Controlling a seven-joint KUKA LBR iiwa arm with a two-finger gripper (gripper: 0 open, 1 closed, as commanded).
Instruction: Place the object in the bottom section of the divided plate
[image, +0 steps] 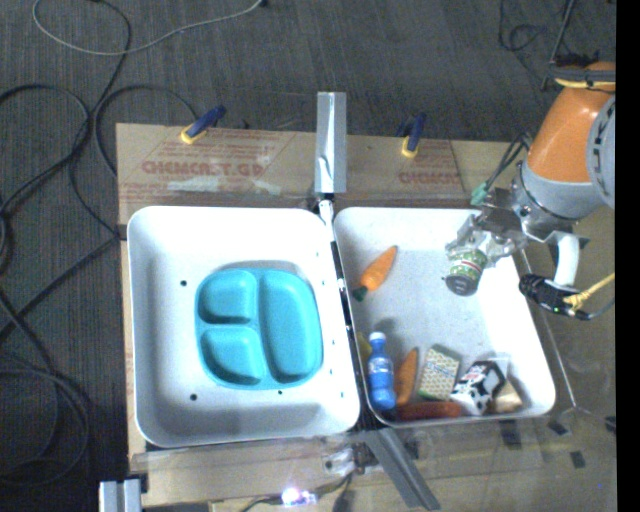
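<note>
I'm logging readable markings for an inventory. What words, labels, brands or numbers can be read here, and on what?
Cardboard sheet under the bins: red printing, mirrored or upside down, too blurred to read.
Blue bottle: label too small to read.
Patterned packet: print too small to read.
Black-and-white box: markings unreadable.
Item at the gripper: no legible text.

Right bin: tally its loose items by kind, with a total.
Carrots: 2
Blue bottle: 1
Patterned packet: 1
Black-and-white box: 1
Red item along the front wall: 1
Total: 6
</note>
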